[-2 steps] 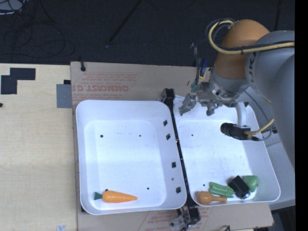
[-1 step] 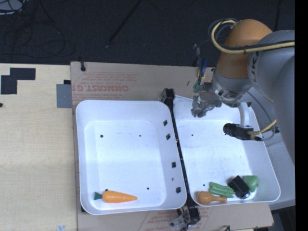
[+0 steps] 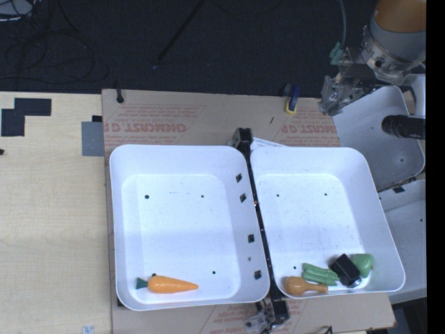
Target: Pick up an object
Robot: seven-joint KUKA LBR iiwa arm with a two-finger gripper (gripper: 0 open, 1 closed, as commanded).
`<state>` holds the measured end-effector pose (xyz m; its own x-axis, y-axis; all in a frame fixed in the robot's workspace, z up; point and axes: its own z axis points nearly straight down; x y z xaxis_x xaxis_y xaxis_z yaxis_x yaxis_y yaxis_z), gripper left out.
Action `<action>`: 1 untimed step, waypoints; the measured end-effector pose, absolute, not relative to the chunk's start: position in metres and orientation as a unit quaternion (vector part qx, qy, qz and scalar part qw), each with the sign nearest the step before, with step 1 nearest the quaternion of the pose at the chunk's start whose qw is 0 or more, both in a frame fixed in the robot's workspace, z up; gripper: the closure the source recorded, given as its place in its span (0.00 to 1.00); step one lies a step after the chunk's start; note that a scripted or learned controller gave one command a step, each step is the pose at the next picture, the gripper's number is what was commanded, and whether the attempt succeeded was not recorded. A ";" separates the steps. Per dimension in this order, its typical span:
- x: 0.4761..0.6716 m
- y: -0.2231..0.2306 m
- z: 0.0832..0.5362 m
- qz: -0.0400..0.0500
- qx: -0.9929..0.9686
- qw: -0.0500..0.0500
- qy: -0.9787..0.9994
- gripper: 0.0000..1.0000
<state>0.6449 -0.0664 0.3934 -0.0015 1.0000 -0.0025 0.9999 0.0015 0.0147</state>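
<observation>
In the right bin (image 3: 375, 207), toys crowd one corner (carrot (image 3: 169, 284) lies apart).

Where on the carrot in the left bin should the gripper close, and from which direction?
Close across the thick orange body of the carrot, left of its middle, coming straight down. It lies flat, lengthwise along the left bin's near wall, alone, so the fingers should straddle its narrow width; the tapered right tip would likely slip.
</observation>
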 end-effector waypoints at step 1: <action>0.643 -0.086 0.307 -0.003 0.708 -0.003 0.706 1.00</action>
